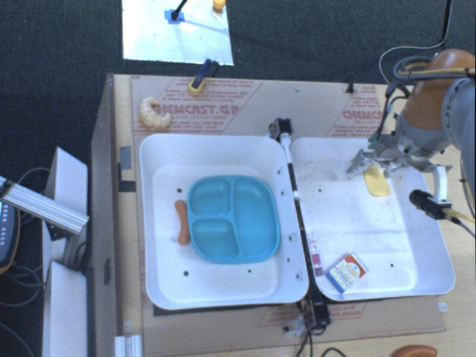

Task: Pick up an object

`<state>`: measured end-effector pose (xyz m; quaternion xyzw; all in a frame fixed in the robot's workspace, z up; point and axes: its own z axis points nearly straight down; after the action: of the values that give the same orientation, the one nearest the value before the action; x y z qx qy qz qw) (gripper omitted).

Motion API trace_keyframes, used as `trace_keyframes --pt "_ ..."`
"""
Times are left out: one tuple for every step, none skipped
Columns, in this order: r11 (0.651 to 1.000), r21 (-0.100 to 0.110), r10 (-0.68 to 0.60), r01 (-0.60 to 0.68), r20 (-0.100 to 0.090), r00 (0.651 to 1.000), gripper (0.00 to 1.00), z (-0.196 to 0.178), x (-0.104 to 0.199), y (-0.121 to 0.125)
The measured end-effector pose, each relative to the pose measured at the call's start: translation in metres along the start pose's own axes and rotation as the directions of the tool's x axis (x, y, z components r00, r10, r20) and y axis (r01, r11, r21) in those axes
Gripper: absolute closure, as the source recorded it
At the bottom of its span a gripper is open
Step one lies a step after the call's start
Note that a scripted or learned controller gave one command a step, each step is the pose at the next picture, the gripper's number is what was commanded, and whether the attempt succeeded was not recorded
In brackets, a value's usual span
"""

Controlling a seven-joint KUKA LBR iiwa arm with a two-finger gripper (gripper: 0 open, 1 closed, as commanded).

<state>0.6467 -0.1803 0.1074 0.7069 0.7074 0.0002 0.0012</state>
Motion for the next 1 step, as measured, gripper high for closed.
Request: trace_keyframes --pt "1.000 -0.002 -0.003 0.003 0.000 1.000 0.00 -0.0267 -0.0006 0.0171"
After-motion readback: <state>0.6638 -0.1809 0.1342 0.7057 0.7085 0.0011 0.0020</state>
